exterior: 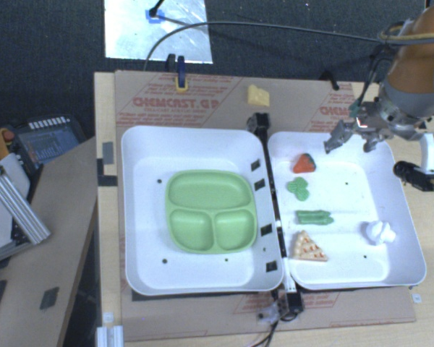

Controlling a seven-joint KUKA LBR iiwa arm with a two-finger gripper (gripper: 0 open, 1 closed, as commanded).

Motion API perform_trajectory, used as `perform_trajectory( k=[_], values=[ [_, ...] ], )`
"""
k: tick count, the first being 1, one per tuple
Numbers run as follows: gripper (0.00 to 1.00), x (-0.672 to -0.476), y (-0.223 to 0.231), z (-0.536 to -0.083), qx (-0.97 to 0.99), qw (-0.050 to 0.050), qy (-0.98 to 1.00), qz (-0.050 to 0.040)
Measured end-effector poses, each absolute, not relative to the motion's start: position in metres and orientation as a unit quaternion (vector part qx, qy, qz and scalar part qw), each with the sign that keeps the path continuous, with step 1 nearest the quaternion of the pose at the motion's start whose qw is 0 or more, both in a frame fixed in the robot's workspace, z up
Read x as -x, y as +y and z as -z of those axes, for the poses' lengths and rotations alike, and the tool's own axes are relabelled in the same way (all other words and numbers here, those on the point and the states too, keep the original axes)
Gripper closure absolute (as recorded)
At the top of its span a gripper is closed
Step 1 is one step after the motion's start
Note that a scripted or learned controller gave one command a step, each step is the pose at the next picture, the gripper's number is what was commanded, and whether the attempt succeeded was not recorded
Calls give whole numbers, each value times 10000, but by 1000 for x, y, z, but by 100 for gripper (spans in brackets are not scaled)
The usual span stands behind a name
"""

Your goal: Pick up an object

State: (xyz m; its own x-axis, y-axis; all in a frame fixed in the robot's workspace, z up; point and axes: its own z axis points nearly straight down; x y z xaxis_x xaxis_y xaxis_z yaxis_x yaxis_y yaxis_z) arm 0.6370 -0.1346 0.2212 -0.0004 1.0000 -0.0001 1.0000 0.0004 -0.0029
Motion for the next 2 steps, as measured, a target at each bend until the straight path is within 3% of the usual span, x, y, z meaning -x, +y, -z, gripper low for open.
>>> perform_trajectory(
  k=[1, 2],
  values=[
    [0, -642, -139, -161, 7070, 9, -7072, -9],
    [0, -634, -142, -115, 7070, 10, -7072, -8]
  ],
)
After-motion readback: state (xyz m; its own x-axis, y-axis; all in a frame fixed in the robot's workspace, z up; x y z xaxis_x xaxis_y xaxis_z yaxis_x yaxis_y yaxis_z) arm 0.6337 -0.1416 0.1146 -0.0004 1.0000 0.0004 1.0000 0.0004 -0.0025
